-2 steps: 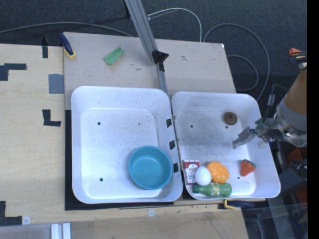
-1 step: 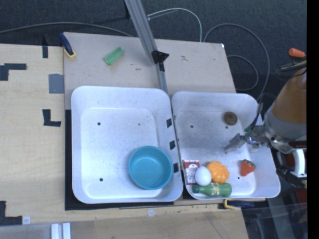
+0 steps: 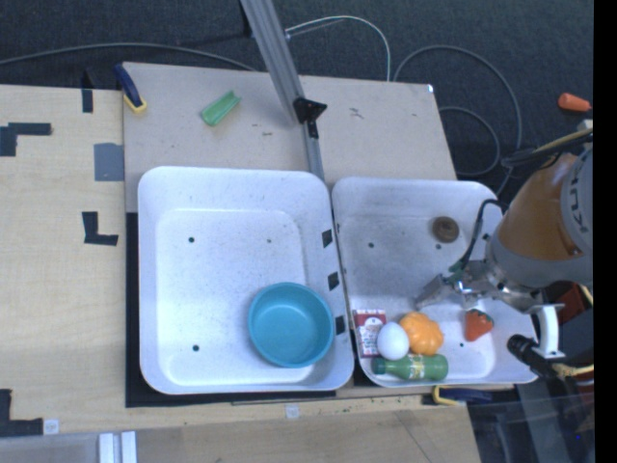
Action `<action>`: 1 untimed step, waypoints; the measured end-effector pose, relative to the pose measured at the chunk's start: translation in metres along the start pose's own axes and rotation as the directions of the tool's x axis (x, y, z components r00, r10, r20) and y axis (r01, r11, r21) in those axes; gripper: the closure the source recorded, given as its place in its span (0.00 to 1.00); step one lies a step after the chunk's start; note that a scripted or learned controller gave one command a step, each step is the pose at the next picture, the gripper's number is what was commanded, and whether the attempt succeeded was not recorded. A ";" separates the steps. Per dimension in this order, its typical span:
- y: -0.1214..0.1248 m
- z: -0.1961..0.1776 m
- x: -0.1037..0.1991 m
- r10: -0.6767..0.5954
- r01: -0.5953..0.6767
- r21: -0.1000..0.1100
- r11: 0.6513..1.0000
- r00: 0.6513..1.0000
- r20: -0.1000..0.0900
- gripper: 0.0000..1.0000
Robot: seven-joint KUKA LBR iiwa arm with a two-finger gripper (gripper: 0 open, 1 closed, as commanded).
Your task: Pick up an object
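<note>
No legible text or labels.

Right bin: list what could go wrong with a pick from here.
1. The white egg, orange fruit, green bottle and red-and-white carton crowd together at the right bin's near edge; closing on one may shove or drag its neighbours.
2. The hand hangs close to the red strawberry-like piece, which may get knocked aside.
3. The egg looks round and smooth, so it may slip out.

We cannot make out the pincer point(image 3: 461, 289) fingers beneath the arm point(image 3: 545, 225). The arm hides part of the red object point(image 3: 478, 325) near the right bin's point(image 3: 386, 210) right wall.
</note>
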State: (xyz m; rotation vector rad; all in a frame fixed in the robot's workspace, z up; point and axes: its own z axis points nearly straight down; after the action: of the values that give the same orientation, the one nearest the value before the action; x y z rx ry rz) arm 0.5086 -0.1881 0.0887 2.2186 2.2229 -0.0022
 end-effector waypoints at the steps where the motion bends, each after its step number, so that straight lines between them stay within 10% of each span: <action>1: 0.000 -0.012 0.001 0.000 0.000 0.002 1.000 1.000 -0.003 1.00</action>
State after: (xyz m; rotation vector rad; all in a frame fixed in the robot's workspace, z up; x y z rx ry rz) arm 0.5085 -0.1875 0.1003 2.2207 2.2255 -0.0010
